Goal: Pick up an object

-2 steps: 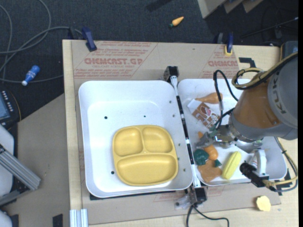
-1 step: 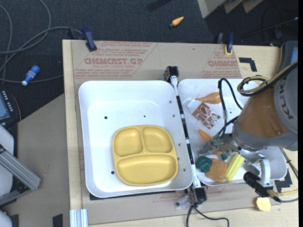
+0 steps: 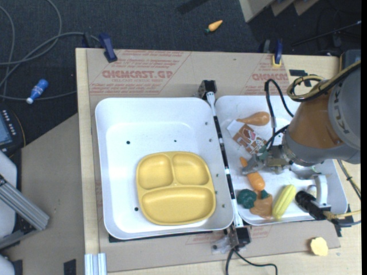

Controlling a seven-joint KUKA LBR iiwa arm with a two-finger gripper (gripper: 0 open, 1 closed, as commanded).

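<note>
Reaching low into the right bin (image 3: 338, 179), the arm (image 3: 321, 125) looks to be in the approach-and-grasp step of picking something up, with no lift made yet. The likeliest targets are the small toys crowded at the bin's seven o'clock quarter: an orange carrot-like piece (image 3: 256, 181) just below the gripper (image 3: 259, 160), a dark green piece (image 3: 247, 197) at its six o'clock, a yellow corn cob (image 3: 284, 201) toward five o'clock, and a tan lump (image 3: 262, 209) between the green piece and the corn. At the gripper's twelve o'clock lies a red-and-white packet (image 3: 246, 136), and beyond that, an orange pear-shaped toy (image 3: 256, 118) near the bin's far edge.

The gripper's grey metal parts reach toward nine o'clock from the wrist, ending close to the packet's lower edge and a small orange scrap (image 3: 244, 161). I cannot tell how far apart its fingers stand, nor whether anything lies between them; the metal blurs into the clutter. Nothing is plainly gripped.

As a judgement, the next move calls for settling on one piece, closing squarely round it and rising straight, since the toys touch one another and a slanted grip could nudge neighbours aside.

Outward at nine o'clock, the left bin (image 3: 114, 125) holds a yellow divided plate (image 3: 175, 188). A yellow scrap (image 3: 319, 246) sits on the bench at five o'clock.
</note>
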